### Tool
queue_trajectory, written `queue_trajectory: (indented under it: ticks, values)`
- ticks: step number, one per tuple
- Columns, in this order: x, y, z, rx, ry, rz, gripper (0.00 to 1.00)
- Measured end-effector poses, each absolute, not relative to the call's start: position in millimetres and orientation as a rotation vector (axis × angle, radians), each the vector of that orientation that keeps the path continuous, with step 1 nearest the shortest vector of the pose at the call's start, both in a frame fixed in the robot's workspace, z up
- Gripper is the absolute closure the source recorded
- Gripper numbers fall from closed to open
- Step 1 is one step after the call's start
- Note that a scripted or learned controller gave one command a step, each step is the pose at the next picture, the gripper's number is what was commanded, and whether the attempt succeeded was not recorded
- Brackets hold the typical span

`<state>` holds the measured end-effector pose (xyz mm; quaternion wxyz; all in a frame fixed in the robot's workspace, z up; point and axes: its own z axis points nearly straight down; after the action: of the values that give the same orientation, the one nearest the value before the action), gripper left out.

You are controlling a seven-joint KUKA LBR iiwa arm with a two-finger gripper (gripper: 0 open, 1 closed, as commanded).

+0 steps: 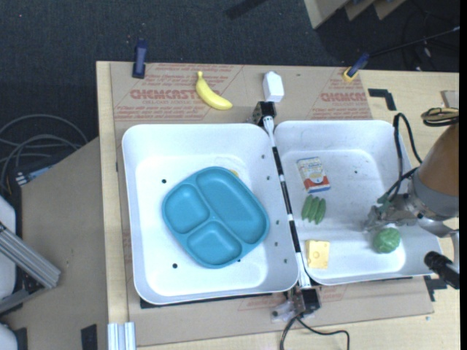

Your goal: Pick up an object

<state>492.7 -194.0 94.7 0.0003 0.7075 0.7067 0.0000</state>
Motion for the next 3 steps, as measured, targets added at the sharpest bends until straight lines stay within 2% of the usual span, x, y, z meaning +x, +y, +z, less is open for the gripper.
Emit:
queue_trajectory:
  ticks: [1, 2, 3]
  values:
    - [492.6, -194, 95, 2.222, 2.220, 0.000, 0.00]
    - [563.8, -206, 102, 2.219, 2.222, 0.001, 0.00]
    - [649.5, -213, 85, 2.218, 2.229, 0.008, 0.00]
